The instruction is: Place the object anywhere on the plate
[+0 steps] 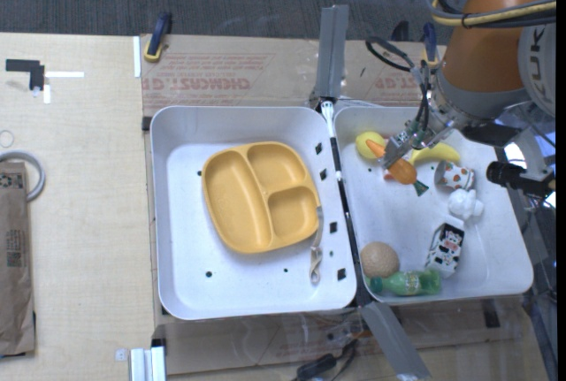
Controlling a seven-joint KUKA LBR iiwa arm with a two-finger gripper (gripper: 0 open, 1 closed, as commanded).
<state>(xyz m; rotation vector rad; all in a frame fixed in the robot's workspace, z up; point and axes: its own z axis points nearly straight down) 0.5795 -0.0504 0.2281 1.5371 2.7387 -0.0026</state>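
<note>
In the right bin, near edge: green bottle lying beside a tan ball. Farther back, the gripper is pinching the orange carrot, which is hanging just beneath it. Yellow plate is sitting in the left bin.

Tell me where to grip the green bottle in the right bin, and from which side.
The green bottle lies flat along the bin's near wall, with the round brown ball touching its upper left. Probably best: come straight down, gripping across the middle of the body, fingers closing front-to-back. The near finger has little room at the wall.
</note>
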